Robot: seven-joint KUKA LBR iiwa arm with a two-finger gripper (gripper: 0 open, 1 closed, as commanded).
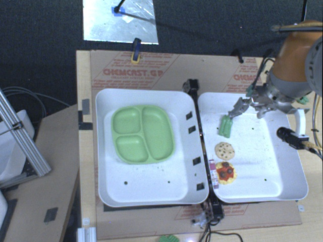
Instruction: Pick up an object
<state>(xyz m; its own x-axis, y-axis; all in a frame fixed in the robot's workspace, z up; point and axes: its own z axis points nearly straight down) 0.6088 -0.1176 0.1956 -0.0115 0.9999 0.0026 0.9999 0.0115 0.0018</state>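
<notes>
the gripper point(236, 110) hangs just above the green block point(225, 125) near the right bin's point(282, 185) far-left corner, fingers apart and empty, so next it must descend and close.

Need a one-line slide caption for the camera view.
KUKA gripper poised above green block in right bin, beside cookie and pizza toy; green divided tray in left bin.

Robotics lab, white bins point(151, 198) on cardboard-covered bench point(151, 69) (loose cables point(30, 97))
</notes>
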